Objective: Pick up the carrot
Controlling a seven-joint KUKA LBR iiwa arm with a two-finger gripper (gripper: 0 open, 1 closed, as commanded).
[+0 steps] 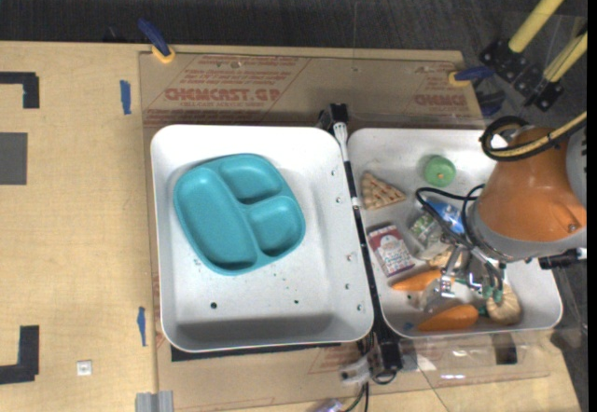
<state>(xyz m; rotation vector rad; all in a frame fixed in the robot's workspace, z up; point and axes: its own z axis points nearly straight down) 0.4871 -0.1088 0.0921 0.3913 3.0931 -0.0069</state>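
The left bin (187, 308) holds a blue plate (240, 211) with three sections, well apart from the gripper. The right bin (546, 303) is under the arm (532, 200). The gripper (469, 278) hangs low in this bin, over a crowd of small things. If its jaws are open or closed, I cannot tell. A red packet (392, 250) lies to the left of the jaws. The carrot (446, 317) lies just below the jaws, near the front wall. A smaller orange piece (413, 281) lies just left of them. A green round thing (438, 169) sits well above.
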